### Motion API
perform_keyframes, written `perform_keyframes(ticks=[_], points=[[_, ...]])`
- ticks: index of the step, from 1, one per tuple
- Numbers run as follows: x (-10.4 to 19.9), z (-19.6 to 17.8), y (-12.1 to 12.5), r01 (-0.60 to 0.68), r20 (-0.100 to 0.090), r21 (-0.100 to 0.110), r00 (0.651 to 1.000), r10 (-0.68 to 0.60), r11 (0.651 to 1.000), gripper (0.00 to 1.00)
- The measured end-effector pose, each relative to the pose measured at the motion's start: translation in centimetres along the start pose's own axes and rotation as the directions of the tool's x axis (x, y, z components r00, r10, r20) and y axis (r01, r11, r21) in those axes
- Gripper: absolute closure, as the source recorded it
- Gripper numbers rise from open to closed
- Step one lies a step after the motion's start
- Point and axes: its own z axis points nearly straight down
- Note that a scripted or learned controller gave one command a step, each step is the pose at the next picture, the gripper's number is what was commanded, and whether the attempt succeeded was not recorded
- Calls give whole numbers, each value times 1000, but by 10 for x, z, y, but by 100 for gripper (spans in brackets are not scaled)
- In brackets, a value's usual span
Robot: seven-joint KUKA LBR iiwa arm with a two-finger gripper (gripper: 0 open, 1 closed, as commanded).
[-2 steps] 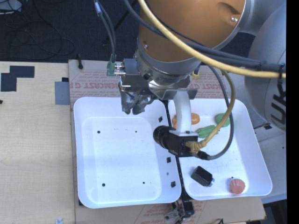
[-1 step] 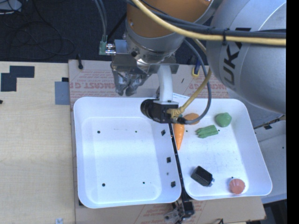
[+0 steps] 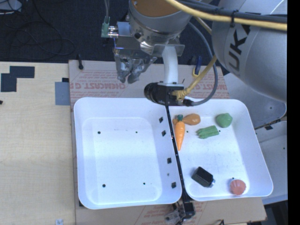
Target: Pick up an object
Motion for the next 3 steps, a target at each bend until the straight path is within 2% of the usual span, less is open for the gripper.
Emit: perform_keyframes(ticks=[1,2,3], points=[[0,5,4,-1,1,4,1000,1,1000,100],[0,29,12,-1,2,5,1000,1,1000,100],[-1,33,-59,3,2,7,1000,-3,1000,100]])
